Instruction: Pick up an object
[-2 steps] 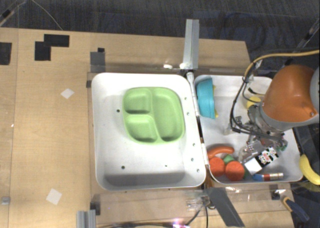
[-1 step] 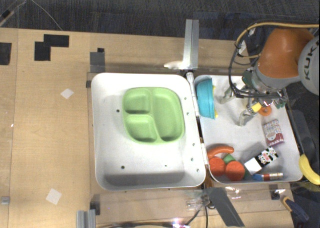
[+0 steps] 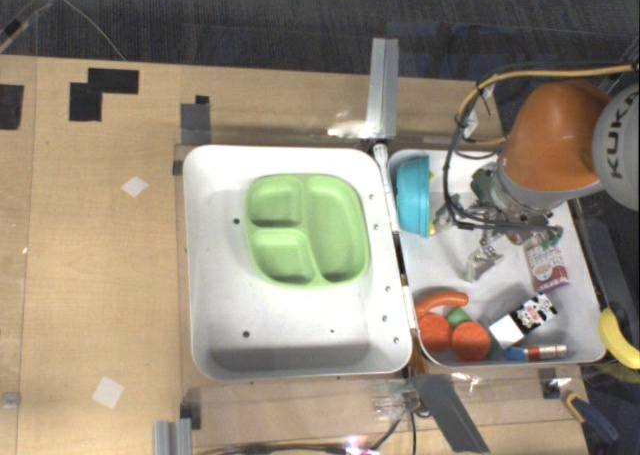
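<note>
One gripper [image 3: 484,261] hangs low over the right bin [image 3: 440,288], and whether it's clenched or released, I cannot tell. Just beside it lies a small packet [image 3: 547,268]; nearer the front sit a black-and-white block [image 3: 530,314], orange toys [image 3: 452,323] and a marker [image 3: 538,351]. A blue bowl [image 3: 412,193] leans on the divider. Left bin [image 3: 215,273]: a green divided tray [image 3: 305,228].

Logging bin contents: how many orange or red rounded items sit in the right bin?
3: an orange carrot-like piece, a round one below it, another beside that, all at the right bin's near-left corner. The arm may hide more.
</note>
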`<state>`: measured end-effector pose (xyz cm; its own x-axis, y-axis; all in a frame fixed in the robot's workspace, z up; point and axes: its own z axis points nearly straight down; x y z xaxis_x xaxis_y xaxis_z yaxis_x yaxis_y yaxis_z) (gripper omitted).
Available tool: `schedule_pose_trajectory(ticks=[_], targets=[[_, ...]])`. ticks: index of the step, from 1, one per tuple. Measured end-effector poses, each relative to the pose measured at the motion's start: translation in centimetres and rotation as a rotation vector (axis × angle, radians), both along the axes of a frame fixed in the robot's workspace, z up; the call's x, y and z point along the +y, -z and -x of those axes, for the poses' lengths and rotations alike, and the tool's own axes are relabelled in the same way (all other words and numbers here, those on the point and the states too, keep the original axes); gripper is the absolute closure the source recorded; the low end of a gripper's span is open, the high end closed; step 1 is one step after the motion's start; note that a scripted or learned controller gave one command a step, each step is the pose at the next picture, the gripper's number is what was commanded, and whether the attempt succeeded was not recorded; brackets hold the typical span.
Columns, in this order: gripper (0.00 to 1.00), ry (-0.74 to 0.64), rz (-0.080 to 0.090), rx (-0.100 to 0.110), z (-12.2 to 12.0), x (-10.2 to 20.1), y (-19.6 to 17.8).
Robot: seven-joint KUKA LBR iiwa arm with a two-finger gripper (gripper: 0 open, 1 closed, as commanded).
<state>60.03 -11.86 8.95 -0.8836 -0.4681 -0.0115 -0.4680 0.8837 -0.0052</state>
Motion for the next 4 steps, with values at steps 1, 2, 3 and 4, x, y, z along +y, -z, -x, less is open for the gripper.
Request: schedule_pose_trajectory(ticks=[1,2,3,4], targets=[[0.0,-0.097,0.003,-0.003,-7.2,-2.0,-0.1],[0.0,-0.219,0.003,0.002,-3.3,-1.0,-0.2],[0.0,-0.093,0.002,-0.002,4.2,0.1,-0.1],[0.0,-0.043,0.003,-0.002,-1.7,-1.9,-2.3]])
